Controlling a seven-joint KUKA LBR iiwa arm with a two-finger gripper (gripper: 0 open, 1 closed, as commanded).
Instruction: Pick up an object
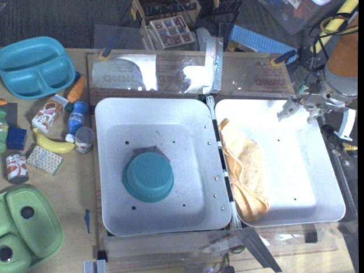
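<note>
An upturned teal bowl [149, 176] lies in the left bin [108, 124], a little left of its middle. A crumpled orange cloth [245, 172] lies along the left wall of the right bin [318, 169]. My gripper [297, 112] hangs over the far right corner of the right bin, with the orange-banded arm reaching in from the right. Its fingers [283, 114] stand open with nothing between them. The cloth is well to the gripper's left and nearer the front.
Left of the bins the bench holds a teal divided tray [37, 64], a banana [52, 143], a blue bottle [75, 118], a can [84, 139], a small carton [48, 114] and green dishes [25, 229]. Clear panels [153, 73] stand behind the bins.
</note>
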